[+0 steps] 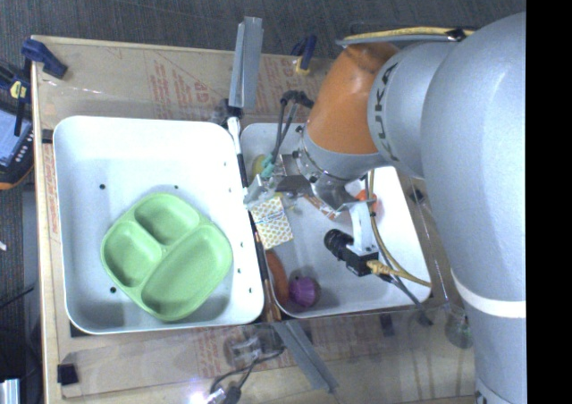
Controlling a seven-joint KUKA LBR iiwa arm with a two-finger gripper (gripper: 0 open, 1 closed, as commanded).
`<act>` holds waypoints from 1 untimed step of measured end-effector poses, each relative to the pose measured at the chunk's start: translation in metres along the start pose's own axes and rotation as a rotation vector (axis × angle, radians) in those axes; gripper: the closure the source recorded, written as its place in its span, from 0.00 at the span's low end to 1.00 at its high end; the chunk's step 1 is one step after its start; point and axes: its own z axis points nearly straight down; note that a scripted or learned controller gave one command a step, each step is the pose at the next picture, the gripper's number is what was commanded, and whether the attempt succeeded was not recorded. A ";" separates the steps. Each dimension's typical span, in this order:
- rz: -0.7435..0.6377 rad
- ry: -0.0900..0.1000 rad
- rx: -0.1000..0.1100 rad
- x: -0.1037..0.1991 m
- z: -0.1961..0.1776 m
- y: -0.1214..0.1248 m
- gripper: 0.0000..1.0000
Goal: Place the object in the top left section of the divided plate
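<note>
The green divided plate (167, 255) lies in the left bin (80, 152), with two small sections toward the upper left and one large section at the lower right. My gripper (267, 189) is low over the left edge of the right bin (393, 295), close to the wall between the bins. Directly under it is a small yellow-and-white patterned packet (272, 222), touching or nearly touching the gripper. I cannot tell whether the packet is held or lying in the bin. The arm hides the upper part of the right bin.
A purple round object (304, 290) and an orange-red object (278, 275) rest at the right bin's front left corner. A yellow-green item (260, 164) peeks out beside the gripper. Cables and a black fitting (347, 250) hang from the wrist.
</note>
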 end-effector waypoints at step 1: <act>-0.127 0.001 -0.002 0.103 -0.039 -0.038 1.00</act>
